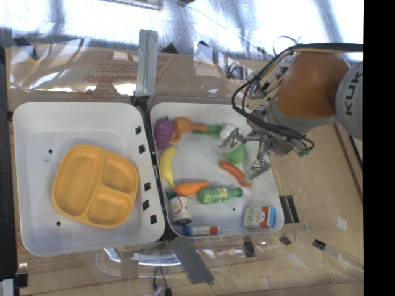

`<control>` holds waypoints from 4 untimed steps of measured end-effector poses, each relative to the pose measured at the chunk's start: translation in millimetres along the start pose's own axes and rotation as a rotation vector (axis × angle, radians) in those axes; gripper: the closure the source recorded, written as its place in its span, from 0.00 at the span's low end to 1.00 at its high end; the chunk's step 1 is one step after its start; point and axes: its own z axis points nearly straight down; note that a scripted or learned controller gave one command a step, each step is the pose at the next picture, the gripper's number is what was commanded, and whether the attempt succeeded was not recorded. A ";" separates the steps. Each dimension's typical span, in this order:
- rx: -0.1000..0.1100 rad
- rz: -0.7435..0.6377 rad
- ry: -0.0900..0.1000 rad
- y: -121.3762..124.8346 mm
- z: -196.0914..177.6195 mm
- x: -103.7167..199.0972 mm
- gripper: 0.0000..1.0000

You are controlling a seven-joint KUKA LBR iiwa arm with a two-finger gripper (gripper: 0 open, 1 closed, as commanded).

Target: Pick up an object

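My gripper (247, 155) hangs open and empty over the right bin (203, 111), fingers straddling the small orange carrot (233, 171) near the bin's right wall; it looks light, hard, slick plastic, so I'd pinch across its thick middle.

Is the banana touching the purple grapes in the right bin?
Apart. The camera view shows a strip of white bin floor between the top tip of the banana and the lower edge of the purple grapes, which sit against the left wall of the right bin.
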 end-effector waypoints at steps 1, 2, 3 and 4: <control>0.006 -0.040 -0.006 14.8 82.3 9.5 0.00; 0.009 -0.045 -0.009 15.0 70.8 6.8 1.00; 0.010 0.100 -0.011 18.0 78.1 -92.1 1.00; 0.011 0.103 -0.009 16.3 78.2 -90.2 0.00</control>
